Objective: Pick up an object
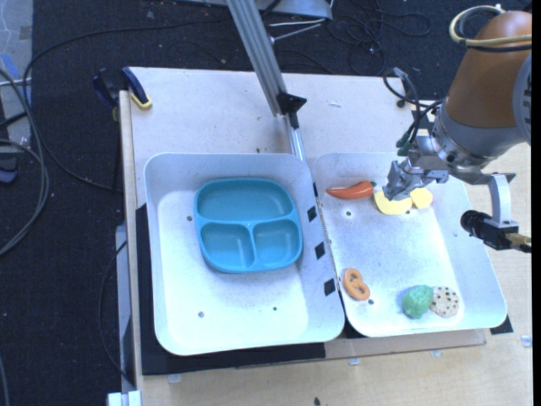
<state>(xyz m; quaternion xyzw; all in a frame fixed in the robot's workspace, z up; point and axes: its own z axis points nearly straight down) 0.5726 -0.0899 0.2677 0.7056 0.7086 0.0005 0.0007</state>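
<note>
The arm [486, 74] reaches in from the right and the gripper [399, 186] is low over the far end of the right bin [473, 260], right on top of the yellow piece [397, 203]. That yellow piece lies near the bin's far wall, with the orange carrot [351, 190] just beside it to the left, the two nearly touching. Whether the claw is released or clenched, I cannot tell; the wrist hides the tips, and nothing shows plainly between them.

My read: the yellow piece is the target. It looks like toy food, flat and lobed, probably light and stiff plastic, smooth enough to slip. Lying that low on the floor, it gives little edge to pinch, so a grip across its narrower width looks safest. The carrot is the risk, close enough to get nudged or caught along with it.

Elsewhere in the right bin, the pretzel [356, 284] lies near the left wall, and the green lump [416, 301] and the cookie [445, 301] lie touching at the near end, well apart from the action. The left bin [169, 311] carries the blue tray [249, 224], three compartments, out of the way. No lift yet by the look of it.
</note>
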